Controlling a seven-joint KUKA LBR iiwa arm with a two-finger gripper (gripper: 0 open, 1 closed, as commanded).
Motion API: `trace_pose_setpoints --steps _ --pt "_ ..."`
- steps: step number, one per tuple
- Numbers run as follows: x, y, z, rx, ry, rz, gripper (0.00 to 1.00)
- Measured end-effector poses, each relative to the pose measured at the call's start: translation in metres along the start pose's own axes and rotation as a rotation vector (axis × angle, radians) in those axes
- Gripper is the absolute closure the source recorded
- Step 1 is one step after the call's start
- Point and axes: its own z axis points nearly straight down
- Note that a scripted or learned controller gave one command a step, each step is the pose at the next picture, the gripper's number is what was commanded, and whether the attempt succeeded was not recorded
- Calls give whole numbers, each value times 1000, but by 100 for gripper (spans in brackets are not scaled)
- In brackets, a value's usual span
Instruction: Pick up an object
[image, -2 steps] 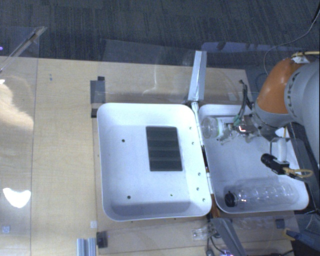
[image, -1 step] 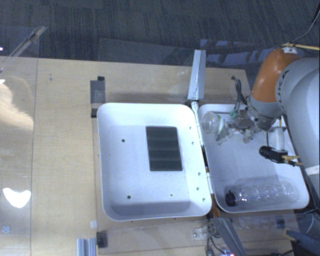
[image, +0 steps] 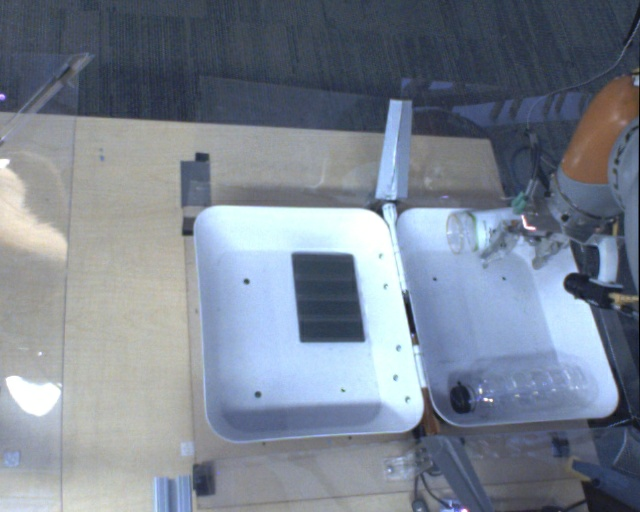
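- The end effector hangs over the right white bin; its opening cannot be told.
- A small clear plastic cup lies just beside it.
- A clear plastic bottle with a black cap lies well apart, at the bin's near edge.
- No writing is readable.

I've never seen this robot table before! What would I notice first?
Probably the dark ridged rectangle lying flat in the middle of the left bin. Next, the arm's orange band at the far right, above the right bin, where a clear bottle lies near the front edge.
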Motion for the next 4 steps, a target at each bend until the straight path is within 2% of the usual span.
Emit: trace_pose_setpoints --steps 1,2,3,4 --pt "9 3 -58 -63 -4 228 0" --pt "39 -14 37 -72 -7 135 0" --pt "2 5 -49 -43 -9 89 0" --pt "4 -45 -82 -74 -1 336 0"
